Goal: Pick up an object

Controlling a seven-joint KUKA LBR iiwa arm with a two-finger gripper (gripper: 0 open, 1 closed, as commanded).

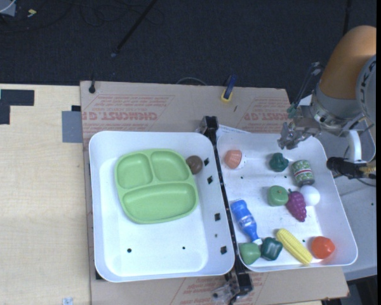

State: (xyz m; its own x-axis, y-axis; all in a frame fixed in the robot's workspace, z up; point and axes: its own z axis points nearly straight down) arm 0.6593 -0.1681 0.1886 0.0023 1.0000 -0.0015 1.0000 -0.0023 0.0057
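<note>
Your gripper [292,138] hovers at the right bin's [343,215] far edge, its grip unreadable, the dark green toy [278,162] lying just below-left of it.

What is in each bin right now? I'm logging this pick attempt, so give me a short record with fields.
left bin: green divided plate, small brown ball at its right corner
right bin: pink-orange ball, dark green piece, small can, green apple, purple grapes, white ball, blue bottle, yellow corn, orange ball, two green pieces
gripper: over the right bin's far right corner, nothing seen between its fingers
arm: orange band above the wrist
</note>
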